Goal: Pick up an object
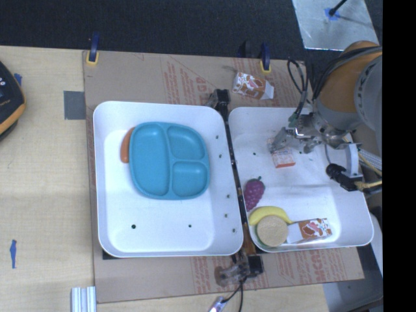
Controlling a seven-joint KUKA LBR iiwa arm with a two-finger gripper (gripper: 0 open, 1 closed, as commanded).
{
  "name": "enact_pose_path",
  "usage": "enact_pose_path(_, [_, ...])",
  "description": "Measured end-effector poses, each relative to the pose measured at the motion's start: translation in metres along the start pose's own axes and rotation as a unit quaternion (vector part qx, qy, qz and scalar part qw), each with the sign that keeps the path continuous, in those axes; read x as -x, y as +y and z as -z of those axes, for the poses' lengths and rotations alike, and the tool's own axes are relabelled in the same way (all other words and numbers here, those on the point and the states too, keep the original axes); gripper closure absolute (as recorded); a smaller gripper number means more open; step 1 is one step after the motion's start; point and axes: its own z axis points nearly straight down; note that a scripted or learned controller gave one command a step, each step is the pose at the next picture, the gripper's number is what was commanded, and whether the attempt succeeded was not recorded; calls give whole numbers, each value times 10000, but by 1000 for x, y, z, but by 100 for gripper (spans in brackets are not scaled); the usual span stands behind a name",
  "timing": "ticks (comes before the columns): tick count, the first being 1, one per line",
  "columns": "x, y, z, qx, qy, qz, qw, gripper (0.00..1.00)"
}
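A small flat packet with red-and-white print [284, 159] lies in the upper middle of the right white bin [351, 229]. Purple grapes [253, 191] rest at that bin's left wall. In its lower left corner a yellow banana [268, 214] curves over a round tan biscuit [272, 231], with a second red-and-white packet [314, 229] beside it to the right

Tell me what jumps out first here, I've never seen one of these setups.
The big blue divided plate fills much of the left bin, with something orange peeking from under its left edge. In the right bin, the grey-and-orange arm's hand hangs over a small red-and-white packet, while purple grapes and a banana sit near the front.
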Motion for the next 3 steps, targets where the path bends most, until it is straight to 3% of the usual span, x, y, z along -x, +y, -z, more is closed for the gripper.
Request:
enact_pose_path(1, [0,0,10,-9,1,10,10000,100])
enact_pose_path(3, [-114,-8,100,7,3,7,10000,100])
